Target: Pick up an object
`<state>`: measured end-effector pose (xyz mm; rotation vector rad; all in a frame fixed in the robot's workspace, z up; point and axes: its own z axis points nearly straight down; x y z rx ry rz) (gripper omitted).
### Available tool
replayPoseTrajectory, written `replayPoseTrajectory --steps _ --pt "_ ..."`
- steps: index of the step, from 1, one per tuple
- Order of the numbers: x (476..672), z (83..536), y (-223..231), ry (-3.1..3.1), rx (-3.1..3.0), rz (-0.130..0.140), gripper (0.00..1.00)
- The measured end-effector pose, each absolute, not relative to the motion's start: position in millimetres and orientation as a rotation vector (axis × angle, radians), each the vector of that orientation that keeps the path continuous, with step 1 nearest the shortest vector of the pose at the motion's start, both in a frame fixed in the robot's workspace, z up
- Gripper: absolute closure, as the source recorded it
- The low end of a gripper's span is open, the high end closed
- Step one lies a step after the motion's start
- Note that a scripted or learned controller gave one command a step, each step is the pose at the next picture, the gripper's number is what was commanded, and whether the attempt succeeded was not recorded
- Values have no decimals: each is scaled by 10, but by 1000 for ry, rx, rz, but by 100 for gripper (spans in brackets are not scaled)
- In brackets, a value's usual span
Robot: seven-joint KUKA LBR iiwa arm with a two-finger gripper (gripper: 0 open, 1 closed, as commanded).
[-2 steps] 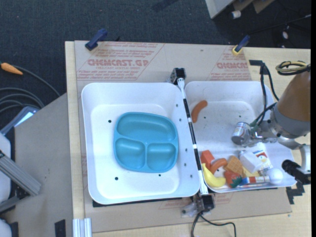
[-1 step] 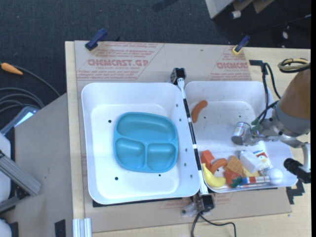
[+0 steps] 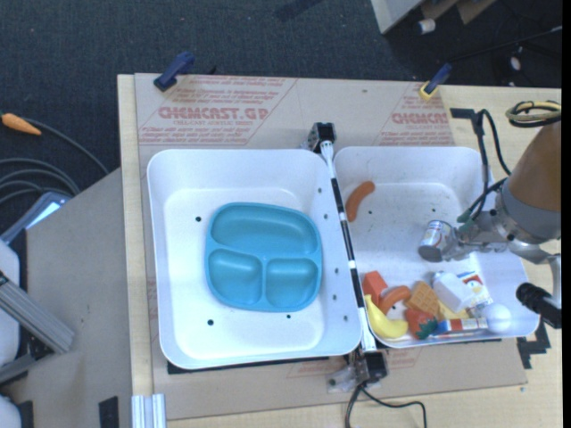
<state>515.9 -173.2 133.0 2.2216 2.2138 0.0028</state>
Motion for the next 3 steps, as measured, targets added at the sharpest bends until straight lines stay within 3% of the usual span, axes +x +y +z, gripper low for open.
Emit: replayPoseTrajectory --steps 1,2,3 --pt "5158 1329 -1732 2214 2222 3 0" --pt "4831 884 -1881 2213 2212 9 0" --pt "5194 846 -1973 2221 2220 0 0"
